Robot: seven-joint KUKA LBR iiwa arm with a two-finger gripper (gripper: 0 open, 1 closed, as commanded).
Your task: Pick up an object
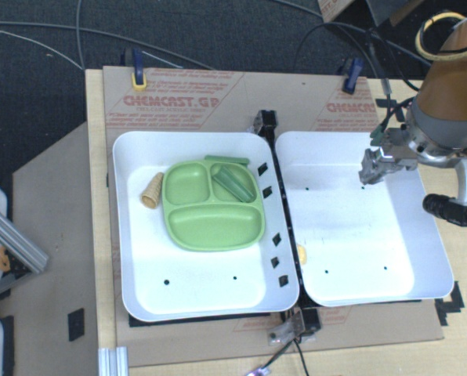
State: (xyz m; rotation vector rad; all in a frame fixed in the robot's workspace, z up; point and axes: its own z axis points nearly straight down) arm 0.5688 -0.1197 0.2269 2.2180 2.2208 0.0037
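The grey two-finger gripper (372, 171) hangs over the upper right part of the right-hand shallow white bin (390, 284); from where I stand its fingers are too small and dark to say whether they are parted or closed, and nothing is seen between them. Every candidate object lies well to the gripper's left, across the divider, in the left-hand shallow white bin (132, 233). Nearest in line is the dark green elongated plastic piece (235, 182), resting in the upper right compartment of the light green divided plastic plate (214, 229), its long axis running diagonally from upper left to lower right. A second, flatter dark green strip (227, 160) lies along the plate's upper rim, roughly horizontal. Just beside the plate's left edge sits a small tan cone-shaped piece (151, 190), tilted, narrow end downward. In my judgement, any pick requires a leftward traverse over the divider, then a finger alignment across the chosen piece's short axis.
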